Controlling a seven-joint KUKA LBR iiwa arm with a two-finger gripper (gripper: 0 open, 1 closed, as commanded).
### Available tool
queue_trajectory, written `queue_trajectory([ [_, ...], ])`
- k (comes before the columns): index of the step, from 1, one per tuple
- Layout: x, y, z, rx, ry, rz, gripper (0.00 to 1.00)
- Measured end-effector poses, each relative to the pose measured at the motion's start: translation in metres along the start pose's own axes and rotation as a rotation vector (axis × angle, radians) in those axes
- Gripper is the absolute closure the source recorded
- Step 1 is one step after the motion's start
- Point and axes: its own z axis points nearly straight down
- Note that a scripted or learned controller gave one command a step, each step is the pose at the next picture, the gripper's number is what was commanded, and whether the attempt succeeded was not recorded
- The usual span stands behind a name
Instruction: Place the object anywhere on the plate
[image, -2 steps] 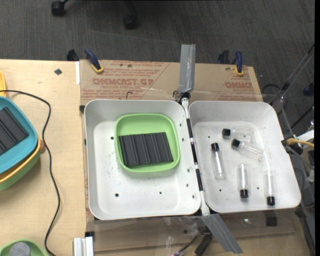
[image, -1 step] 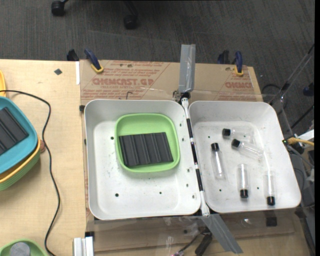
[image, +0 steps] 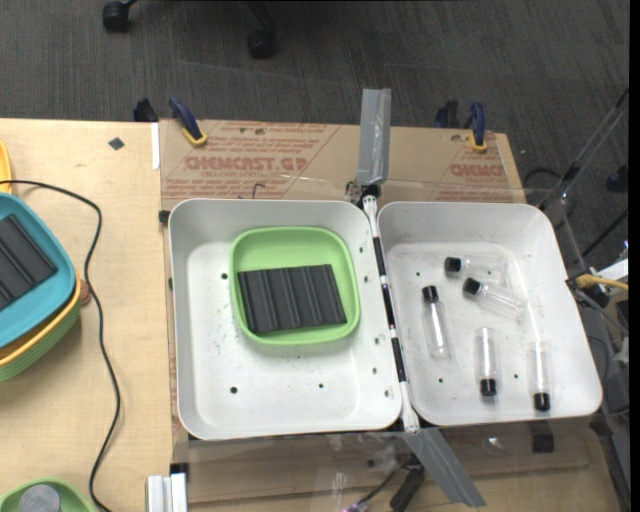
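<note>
1. The left shallow white bin (image: 200, 330) holds a square light-green plastic plate (image: 292, 250) with rounded corners.
2. A dark grey ribbed rectangular mat (image: 293, 298) lies flat on the plate's middle.
3. The right shallow white bin (image: 560, 300) holds several clear plastic vials with black caps, scattered and apart from the plate.
4. One vial (image: 434, 318) lies near the divider, two (image: 485, 362) (image: 539, 377) lie toward the front, and two more (image: 470, 264) (image: 492, 294) lie near the back.
5. A brown cardboard sheet (image: 300, 158) sits behind both bins, held by blue-handled clamps (image: 186, 120).
</note>
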Motion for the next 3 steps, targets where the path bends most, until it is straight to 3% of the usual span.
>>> queue_trajectory([
  [3,0.0,0.0,0.007,0.0,0.0,0.0,0.0],
])
